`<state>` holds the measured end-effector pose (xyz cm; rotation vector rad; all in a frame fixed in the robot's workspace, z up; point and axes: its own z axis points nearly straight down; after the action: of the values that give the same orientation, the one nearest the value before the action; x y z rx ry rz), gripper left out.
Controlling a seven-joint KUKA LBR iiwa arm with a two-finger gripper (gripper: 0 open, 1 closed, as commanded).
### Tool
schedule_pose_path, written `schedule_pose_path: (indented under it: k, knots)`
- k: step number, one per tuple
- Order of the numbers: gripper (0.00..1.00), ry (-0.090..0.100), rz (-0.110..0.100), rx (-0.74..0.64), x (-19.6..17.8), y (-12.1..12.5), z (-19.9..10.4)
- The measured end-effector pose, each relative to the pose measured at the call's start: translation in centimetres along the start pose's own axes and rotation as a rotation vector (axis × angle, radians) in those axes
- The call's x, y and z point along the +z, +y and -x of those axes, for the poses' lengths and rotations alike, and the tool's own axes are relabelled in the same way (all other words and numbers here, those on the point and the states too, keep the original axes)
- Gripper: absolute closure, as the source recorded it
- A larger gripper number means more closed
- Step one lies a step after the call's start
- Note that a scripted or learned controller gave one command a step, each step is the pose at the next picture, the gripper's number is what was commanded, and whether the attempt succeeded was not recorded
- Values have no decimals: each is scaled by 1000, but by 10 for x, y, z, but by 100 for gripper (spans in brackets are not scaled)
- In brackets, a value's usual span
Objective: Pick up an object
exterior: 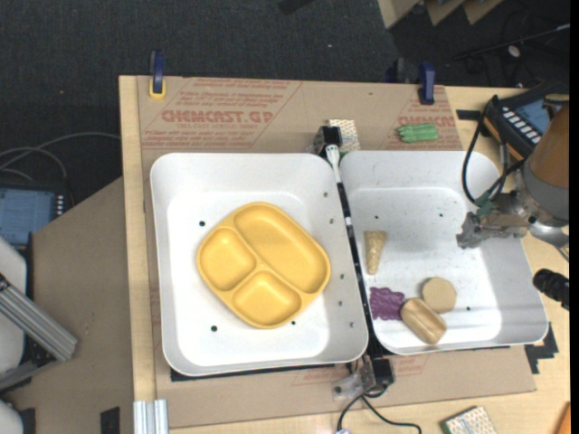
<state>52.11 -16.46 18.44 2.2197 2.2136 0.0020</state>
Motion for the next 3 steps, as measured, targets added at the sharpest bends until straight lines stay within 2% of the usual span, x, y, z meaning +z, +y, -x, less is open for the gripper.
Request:
schedule_pose_path:
  k: [1, 2, 3]
  knots:
    - [100, 7, -10, -5, 8, -26, -46]
    - [100, 6, -10, -3, 27, -25, -53]
    - [0, 5, -8, -2, 26, -25, -53]
